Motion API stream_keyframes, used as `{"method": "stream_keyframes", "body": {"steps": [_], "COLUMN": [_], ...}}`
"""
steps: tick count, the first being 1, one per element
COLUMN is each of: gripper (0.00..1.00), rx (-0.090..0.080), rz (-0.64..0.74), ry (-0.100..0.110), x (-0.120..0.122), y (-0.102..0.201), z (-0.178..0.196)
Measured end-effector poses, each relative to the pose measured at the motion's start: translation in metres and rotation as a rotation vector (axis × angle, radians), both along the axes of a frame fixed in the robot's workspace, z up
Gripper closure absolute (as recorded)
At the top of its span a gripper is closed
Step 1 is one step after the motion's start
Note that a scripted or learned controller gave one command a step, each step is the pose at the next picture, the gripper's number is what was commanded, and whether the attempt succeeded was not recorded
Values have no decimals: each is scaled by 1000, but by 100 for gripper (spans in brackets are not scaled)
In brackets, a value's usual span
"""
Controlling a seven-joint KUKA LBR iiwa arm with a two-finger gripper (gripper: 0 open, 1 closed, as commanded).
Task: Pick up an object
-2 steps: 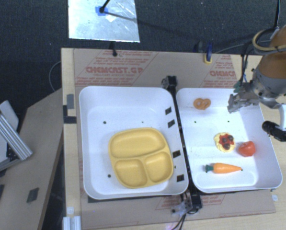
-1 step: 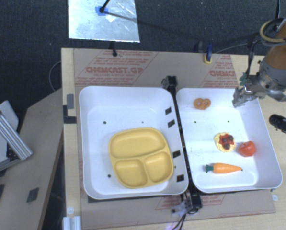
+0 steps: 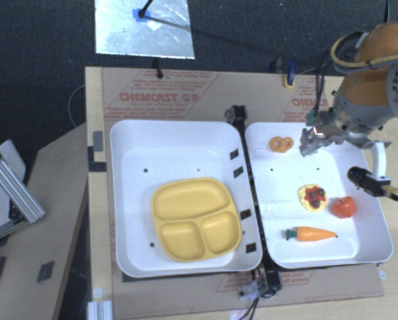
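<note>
Dark carpet surrounds a tabletop (image 3: 72, 172) on which two shallow white bins are set side by side. The pincer (image 3: 310, 141) is seen at the far end of the right bin (image 3: 365, 252); whether it is wide or narrow cannot be told. A small brown pretzel-shaped toy (image 3: 281, 143) lies just to its left, flat, with no clear long axis. Nearer the camera than the pincer lie a round pizza-like toy (image 3: 313, 197), a red tomato toy (image 3: 344, 207) and an orange plastic carrot (image 3: 312, 233), whose long axis runs left-right, green top leftward. The pretzel is judged best approached by centring above it first, then descending vertically. A yellow divided tray (image 3: 195, 219) rests in the left bin (image 3: 135, 152).
</note>
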State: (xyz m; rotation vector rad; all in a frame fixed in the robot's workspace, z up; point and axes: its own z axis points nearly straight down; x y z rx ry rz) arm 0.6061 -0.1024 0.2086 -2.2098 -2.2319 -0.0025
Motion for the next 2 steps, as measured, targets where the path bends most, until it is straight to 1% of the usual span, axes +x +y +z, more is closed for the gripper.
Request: {"method": "stream_keyframes", "body": {"steps": [2], "gripper": [100], "rx": [0], "rz": [0], "ry": [0], "x": [-12], "y": [116], "z": [8]}}
